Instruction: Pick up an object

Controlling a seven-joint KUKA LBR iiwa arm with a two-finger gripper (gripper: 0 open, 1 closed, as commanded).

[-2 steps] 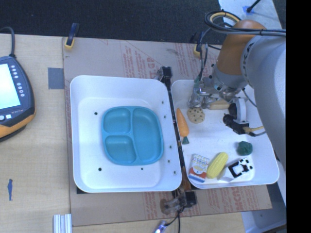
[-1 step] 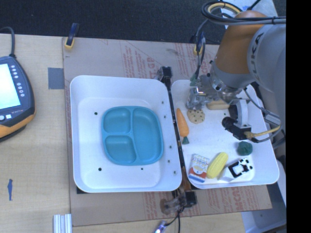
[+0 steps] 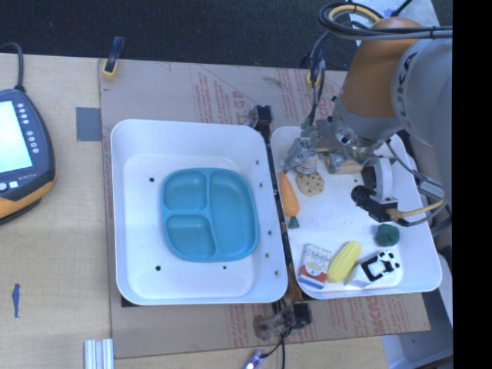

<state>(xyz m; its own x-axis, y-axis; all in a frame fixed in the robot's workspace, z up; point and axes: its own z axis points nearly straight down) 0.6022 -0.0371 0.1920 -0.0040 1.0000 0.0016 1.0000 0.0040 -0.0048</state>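
Cookie (image 3: 310, 183) just below the gripper (image 3: 300, 160) looks thin, light, stiff: you pinch its edges; gripper state I cannot tell

Right bin: carrot (image 3: 288, 194) along left wall, cookie (image 3: 310, 183) beside it, corn (image 3: 344, 261) near front

One camera sat fixed above the bench (image 3: 61, 237), looking down at a slant. It took in both white bins (image 3: 131, 206) whole. The arm (image 3: 400, 75) entered from the frame's right.
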